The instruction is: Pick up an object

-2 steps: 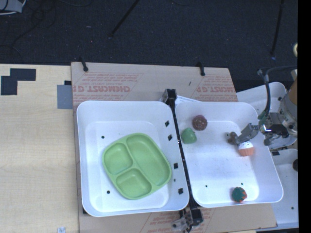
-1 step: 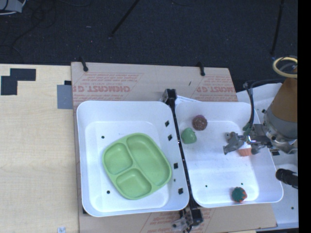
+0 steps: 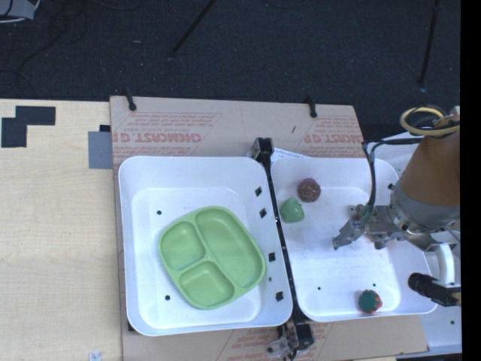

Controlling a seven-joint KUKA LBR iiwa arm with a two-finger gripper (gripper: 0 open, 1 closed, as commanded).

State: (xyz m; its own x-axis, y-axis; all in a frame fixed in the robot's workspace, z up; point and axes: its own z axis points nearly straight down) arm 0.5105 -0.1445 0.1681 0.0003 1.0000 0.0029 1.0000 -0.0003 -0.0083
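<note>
The end effector [image 3: 352,233] is seen low in the right bin [image 3: 331,295]; its opening cannot be told. Nothing is seen held. Nearest, to its left, a green ball [image 3: 291,210] is noted: judged light, soft, apt to roll; a grasp across its middle is advised.

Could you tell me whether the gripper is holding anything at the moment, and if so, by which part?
Nothing is held. The gripper hangs over bare floor of the right bin, apart from the green ball, the brown ball and the small green-and-red object.
</note>
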